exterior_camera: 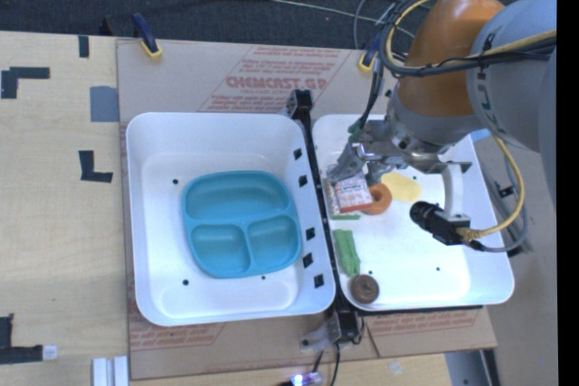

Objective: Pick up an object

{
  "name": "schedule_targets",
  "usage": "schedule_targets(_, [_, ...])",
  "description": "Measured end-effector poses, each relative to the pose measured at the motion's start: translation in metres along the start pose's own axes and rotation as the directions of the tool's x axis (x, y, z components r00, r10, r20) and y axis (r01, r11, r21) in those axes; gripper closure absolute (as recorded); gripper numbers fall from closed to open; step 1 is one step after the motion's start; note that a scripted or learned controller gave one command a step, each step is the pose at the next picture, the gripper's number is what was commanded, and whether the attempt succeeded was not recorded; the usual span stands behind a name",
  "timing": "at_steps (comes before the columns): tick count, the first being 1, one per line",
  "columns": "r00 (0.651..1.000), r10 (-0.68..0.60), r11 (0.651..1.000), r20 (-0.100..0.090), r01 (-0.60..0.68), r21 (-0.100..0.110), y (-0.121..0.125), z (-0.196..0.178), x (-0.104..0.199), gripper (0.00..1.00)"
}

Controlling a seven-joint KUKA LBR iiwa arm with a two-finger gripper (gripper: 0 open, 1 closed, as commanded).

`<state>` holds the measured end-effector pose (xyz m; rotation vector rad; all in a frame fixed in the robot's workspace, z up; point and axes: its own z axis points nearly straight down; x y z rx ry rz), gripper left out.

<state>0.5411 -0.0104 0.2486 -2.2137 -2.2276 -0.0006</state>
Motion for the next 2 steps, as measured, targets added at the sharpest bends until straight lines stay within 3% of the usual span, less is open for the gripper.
schedule_targets(2, [1.0, 0.0, 1.0, 0.001, 0.0, 0.002, 0.038, 0.016, 0.09, 1.0])
